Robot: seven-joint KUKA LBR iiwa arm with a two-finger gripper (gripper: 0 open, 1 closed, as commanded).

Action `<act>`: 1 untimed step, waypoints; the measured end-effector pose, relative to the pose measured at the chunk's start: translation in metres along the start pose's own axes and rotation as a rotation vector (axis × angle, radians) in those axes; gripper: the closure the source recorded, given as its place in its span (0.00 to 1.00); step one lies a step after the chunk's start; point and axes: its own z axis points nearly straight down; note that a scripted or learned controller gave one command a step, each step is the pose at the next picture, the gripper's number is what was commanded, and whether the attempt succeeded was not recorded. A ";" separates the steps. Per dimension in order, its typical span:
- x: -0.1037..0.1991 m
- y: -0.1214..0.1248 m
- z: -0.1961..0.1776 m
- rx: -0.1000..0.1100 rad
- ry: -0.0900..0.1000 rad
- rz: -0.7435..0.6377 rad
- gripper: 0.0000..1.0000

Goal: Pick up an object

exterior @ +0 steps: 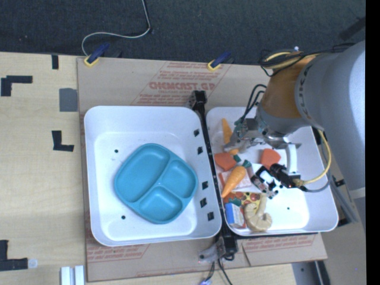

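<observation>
Toy pile [240, 183]: sits at the left side of the right bin [309, 209], carrots and bits all touching each other.
Gripper [246, 136]: low over the pile's top end; can't tell its opening or whether it holds anything (wrist blocks it).
Risk: tight clutter, probably nudges a neighbor or pinches two.
Surface: cardboard sheet [160, 85] on pale bench, dark floor behind.
</observation>
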 end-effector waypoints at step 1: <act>0.044 -0.054 -0.081 0.031 0.004 -0.002 1.00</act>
